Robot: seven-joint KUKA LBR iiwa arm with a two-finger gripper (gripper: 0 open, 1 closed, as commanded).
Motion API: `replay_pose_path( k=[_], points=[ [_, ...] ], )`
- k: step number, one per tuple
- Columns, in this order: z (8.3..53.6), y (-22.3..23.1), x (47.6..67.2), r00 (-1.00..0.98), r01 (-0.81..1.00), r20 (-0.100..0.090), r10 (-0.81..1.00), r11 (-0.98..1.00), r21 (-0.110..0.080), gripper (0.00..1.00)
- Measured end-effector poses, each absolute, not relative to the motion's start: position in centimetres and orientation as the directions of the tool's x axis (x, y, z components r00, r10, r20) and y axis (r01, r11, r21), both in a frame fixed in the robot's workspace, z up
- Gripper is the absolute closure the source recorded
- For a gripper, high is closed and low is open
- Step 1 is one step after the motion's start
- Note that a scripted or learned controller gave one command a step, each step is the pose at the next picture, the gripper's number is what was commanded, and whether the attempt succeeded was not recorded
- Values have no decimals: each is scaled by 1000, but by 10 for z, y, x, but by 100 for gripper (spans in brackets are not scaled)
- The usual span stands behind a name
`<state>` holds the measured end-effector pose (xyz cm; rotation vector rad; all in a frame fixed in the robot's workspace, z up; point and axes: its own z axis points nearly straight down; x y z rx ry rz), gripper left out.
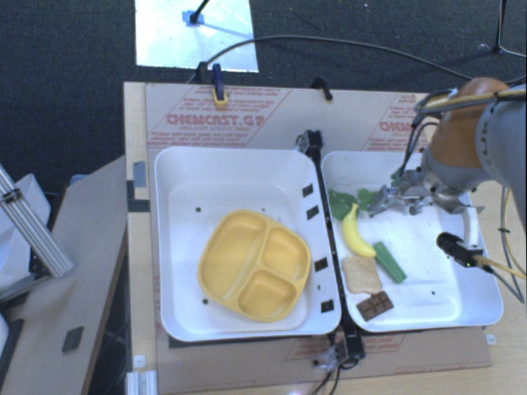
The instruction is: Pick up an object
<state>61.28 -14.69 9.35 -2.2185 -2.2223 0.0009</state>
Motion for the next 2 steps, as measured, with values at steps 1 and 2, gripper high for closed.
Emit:
replay_pose_path(
  k=[1,2],
  points=[
    [107,-148,615,-1,1000,-1,1000,1,5,100],
    [171,-142,616,-5,1000,-2,1000,5,8,100]
  ],
)
